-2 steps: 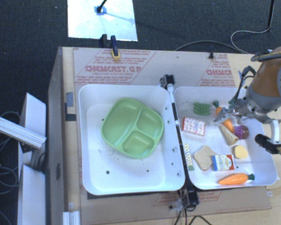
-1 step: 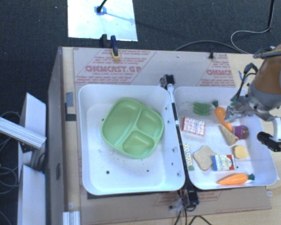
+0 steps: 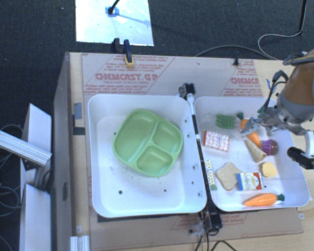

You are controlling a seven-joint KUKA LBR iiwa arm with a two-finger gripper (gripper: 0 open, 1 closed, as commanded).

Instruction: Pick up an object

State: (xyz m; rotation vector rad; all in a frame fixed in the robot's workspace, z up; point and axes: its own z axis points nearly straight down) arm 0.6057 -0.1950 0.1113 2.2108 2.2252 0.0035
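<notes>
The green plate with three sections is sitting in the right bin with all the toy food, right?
Not quite. The green plate with three sections sits by itself in the left bin. The toy food, like the carrot and the slice of bread, lies in the right bin. The camera view shows this.

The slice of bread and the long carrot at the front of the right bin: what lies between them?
In the camera view, a small blue and white carton lies between the bread and the carrot.
</notes>
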